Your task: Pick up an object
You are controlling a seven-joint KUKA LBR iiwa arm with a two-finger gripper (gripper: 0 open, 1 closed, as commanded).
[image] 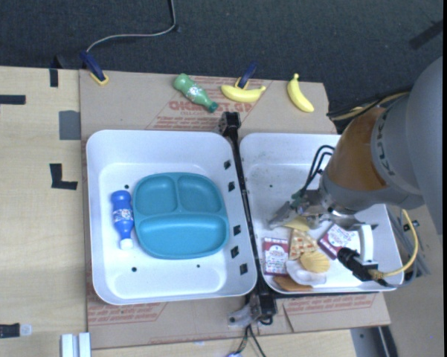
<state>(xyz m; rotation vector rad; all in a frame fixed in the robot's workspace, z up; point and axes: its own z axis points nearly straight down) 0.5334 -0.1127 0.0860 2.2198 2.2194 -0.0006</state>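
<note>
My gripper (pixel 294 210) is low inside the right bin (pixel 283 155), its dark fingers spread over a heap of small toy foods. The heap holds a red and white packet (pixel 275 255), a waffle-like yellow piece (pixel 300 238), a round tan biscuit (pixel 313 262) and a small carton (pixel 340 238). The fingers sit just above and left of the yellow piece, and nothing shows between them. In the left bin (pixel 104 155) lie a blue divided plate (pixel 181 216) and a blue bottle (pixel 122 218).
Behind the bins, on the cardboard, lie a green bottle (pixel 195 92) and two bananas (pixel 242 93) (pixel 300 95). The arm's grey body and orange band (pixel 357 155) overhang the right bin's right half. A black divider (pixel 238 192) runs between the bins.
</note>
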